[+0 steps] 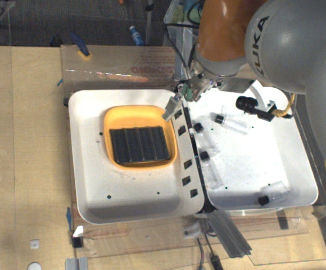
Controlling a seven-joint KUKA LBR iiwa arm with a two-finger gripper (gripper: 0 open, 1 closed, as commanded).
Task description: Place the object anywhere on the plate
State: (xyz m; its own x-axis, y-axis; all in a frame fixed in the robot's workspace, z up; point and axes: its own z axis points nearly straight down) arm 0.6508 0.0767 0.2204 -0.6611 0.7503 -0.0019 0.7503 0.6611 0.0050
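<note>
The yellow plate [140,117] sits in the left bin [90,190]. A dark ribbed object [139,145] lies flat on the plate, covering its near half. The hand [181,97] hangs over the divider between the bins, at the plate's far right corner. Whether it is wide or narrow cannot be determined. The right bin [247,167] contains clear tubes [233,122] with black caps.

Clear syringes [233,122] in right bin [298,151]
</note>
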